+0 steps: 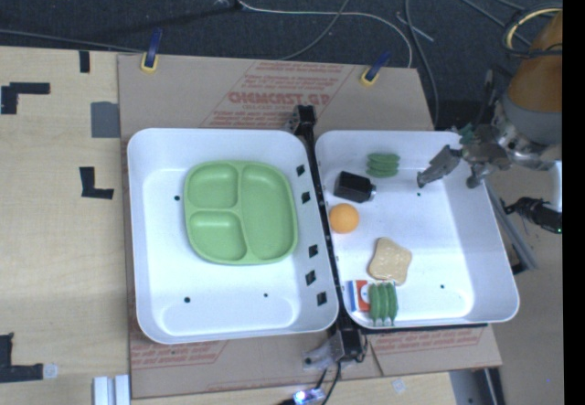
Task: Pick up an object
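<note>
My gripper [449, 178] hangs over the right bin's [457, 239] far right part, open, with nothing between its fingers. In that bin lie a green ridged piece [383, 164], a black block [353, 186], an orange ball [344, 218], a tan bread slice [390, 260] and a second green ridged piece [382, 301] on a red, white and blue packet [357, 293] at the front edge. The nearest item, the green ridged piece at the back, sits a short way to the gripper's left.
The left bin [155, 211] bears a green divided plate [242, 211]. A black divider with clips [315, 211] runs between the bins. Cables [366, 1] trail across the dark floor behind. The arm's orange band [539, 74] stands at the right edge.
</note>
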Action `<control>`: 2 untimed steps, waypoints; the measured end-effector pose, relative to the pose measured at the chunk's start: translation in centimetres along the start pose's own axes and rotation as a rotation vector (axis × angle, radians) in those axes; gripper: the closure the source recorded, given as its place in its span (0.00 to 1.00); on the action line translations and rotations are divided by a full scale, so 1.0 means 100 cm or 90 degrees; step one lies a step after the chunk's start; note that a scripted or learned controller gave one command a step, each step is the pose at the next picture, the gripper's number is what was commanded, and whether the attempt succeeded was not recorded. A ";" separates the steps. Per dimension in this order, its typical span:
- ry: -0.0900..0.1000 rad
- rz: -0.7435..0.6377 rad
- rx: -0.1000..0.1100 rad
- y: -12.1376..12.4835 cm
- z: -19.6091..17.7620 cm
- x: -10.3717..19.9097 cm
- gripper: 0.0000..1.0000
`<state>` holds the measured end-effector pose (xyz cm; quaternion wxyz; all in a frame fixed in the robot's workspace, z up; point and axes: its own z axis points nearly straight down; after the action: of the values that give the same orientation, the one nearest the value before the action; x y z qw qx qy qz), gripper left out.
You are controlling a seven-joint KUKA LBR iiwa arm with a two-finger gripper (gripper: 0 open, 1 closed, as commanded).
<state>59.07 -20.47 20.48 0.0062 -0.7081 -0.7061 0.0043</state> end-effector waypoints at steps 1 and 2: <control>-0.002 -0.003 -0.009 0.003 -0.009 0.001 0.00; -0.002 -0.002 -0.006 0.002 0.042 -0.009 0.00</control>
<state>59.22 -21.36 16.25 0.0016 -0.7070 -0.7072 0.0020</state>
